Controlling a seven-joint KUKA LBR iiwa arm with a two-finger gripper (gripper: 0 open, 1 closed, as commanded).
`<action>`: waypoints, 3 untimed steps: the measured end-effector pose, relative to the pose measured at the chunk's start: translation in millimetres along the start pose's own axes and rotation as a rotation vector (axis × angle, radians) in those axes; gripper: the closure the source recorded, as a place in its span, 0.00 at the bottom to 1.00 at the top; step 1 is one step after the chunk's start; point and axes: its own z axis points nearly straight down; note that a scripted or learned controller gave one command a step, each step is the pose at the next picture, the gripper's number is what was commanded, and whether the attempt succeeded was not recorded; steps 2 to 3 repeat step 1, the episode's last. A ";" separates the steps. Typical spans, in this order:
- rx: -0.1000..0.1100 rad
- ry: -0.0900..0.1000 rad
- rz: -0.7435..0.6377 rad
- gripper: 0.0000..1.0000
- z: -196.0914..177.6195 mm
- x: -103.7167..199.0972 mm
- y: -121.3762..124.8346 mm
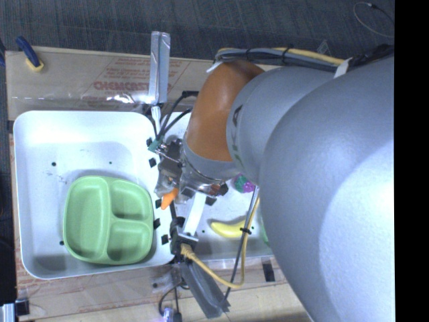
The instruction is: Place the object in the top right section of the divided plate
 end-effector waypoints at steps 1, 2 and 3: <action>0.005 -0.003 0.248 1.00 54.0 -5.3 1.7; 0.005 -0.003 0.248 1.00 54.0 -5.3 1.7; 0.005 -0.003 0.248 1.00 54.0 -5.3 1.7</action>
